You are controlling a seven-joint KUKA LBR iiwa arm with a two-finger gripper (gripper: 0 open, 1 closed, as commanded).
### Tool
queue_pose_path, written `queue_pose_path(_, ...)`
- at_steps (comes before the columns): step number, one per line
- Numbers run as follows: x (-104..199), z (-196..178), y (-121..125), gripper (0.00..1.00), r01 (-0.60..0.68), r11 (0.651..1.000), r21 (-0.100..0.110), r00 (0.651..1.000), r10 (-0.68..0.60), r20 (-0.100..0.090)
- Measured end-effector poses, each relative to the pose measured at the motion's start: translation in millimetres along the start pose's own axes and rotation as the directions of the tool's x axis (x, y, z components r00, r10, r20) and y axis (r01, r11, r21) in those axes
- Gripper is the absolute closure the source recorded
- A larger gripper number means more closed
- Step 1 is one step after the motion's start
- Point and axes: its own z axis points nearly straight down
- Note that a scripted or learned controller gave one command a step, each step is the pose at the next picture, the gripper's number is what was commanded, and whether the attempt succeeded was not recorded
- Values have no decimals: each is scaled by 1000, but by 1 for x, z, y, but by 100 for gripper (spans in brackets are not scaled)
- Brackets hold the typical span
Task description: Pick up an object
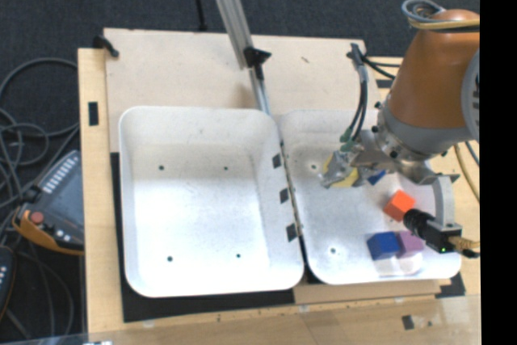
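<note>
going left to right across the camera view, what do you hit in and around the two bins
handheld controller → left white bin → gripper over the right white bin → blue block → orange block

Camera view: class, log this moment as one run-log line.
arm: over right bin | gripper: low beside yellow object | orange block, blue block: lying loose | left bin: untouched
</note>
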Motion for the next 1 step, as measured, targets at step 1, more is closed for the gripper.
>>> queue_pose_path(1, 111, 53, 41, 100, -1, 1000, 6, 1000, 1, 1)
